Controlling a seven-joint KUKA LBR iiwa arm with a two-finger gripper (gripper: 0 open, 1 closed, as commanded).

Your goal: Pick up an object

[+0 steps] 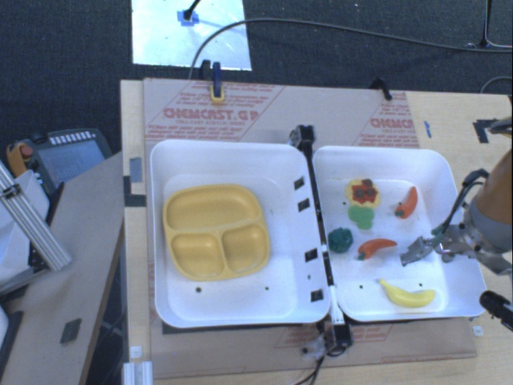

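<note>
- The fingers of the gripper [417,252] look slightly parted with nothing between them; they are small and blurred, so how wide the gap is I cannot tell. They sit low over the right bin [445,165], toward its 3 o'clock side.
- Nearest, at about 9 o'clock from the fingers, is an orange carrot-like piece [376,247]. Judged from here, a descent at the present spot would close on bare floor beside it, or nudge it away.
- At 6 o'clock lies a yellow banana [408,295], near the bin's front wall; its curved, smooth skin may slip out of a pinch.
- At 12 o'clock is a second orange piece [407,201], apart from the fingers.
- Further toward 10 o'clock are a dark green lump [341,239], a light green piece [361,216] and a yellow-and-red item [364,191], set close together; a grasp there risks knocking neighbours.
- The left bin [232,155] holds a yellow divided tray [215,231], well apart.
</note>
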